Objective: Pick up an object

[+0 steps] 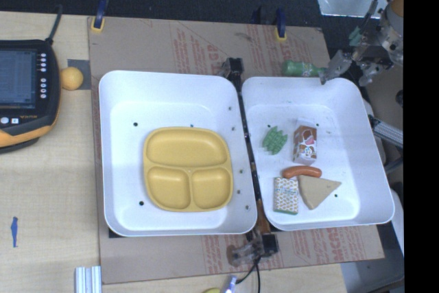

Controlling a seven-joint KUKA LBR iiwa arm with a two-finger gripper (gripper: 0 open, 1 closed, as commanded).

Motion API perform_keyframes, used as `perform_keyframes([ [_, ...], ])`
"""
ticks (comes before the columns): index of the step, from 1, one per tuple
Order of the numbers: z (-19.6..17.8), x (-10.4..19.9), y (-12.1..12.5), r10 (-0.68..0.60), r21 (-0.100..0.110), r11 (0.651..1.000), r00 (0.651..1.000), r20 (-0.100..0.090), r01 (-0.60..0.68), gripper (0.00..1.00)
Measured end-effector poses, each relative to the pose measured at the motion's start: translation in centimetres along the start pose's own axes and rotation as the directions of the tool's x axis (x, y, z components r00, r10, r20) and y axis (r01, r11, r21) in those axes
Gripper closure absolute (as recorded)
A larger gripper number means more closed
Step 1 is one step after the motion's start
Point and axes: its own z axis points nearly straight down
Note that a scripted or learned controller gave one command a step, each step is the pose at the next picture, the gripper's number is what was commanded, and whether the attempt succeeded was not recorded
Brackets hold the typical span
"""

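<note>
Toys (300, 168) well below end effector (350, 65)

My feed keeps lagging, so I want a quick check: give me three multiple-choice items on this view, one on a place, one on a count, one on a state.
1. Where does the yellow tray lie?
A. In the left bin
B. In the right bin
C. On the bare bench

2. How many things lie in the right bin?
A. Two
B. Five
C. Eight

3. Where is the gripper?
A. Down among the things in the right bin
B. Over the yellow tray
C. Above the right bin's far right corner, touching none of the things

Key: 1 A, the tray sits inside the left bin. 2 B, a green piece, a carton, a sausage, a packet and a wedge. 3 C, it hangs at the rim, apart from them all.
</note>
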Motion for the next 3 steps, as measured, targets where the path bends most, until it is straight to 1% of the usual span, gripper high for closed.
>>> perform_keyframes([
  [1,18.4,-1.1,-1.3,0.001,0.0,1.0,1.0,-0.001,-0.001,0.0],
  [2,18.4,1.5,-5.6,0.0,0.001,1.0,1.0,0.0,0.0,0.0],
  [3,17.4,1.4,-5.6,-0.003,0.002,1.0,1.0,0.002,0.003,1.0],
])
